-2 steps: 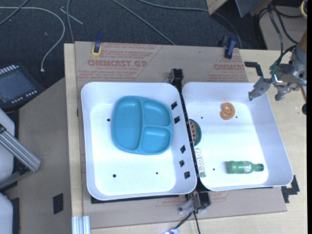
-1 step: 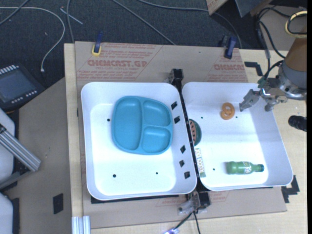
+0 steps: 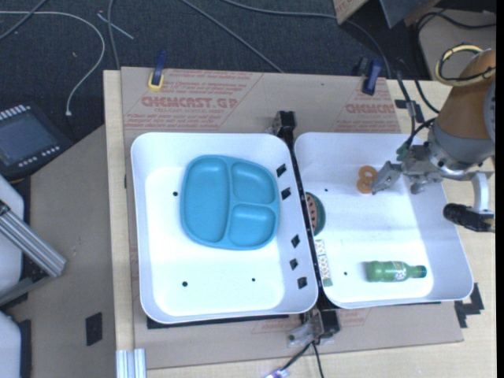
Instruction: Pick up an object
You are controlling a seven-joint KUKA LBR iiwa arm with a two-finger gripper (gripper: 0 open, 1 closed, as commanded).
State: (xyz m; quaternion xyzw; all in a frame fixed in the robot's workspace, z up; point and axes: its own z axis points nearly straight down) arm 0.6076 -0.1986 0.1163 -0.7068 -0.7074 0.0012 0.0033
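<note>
In the right bin (image 3: pixel 441 235) a small orange ring-shaped object (image 3: pixel 366 179) lies near the back. A green bottle (image 3: pixel 394 272) lies on its side near the front. A round dark-and-green object (image 3: pixel 315 212) rests against the bin's left wall. My gripper (image 3: pixel 398 183) hangs low at the back right of this bin, just right of the orange ring. It is open, one fingertip (image 3: pixel 381 183) close beside the ring, and nothing sits between the fingers. A blue divided plate (image 3: pixel 230 202) lies in the left bin (image 3: pixel 157 242).
The grey arm with its orange band (image 3: pixel 465 109) comes in from the right over the bin's edge. A black divider with clips (image 3: pixel 295 211) runs between the bins. Blue clamps (image 3: pixel 158 75) and cables sit at the back of the bench.
</note>
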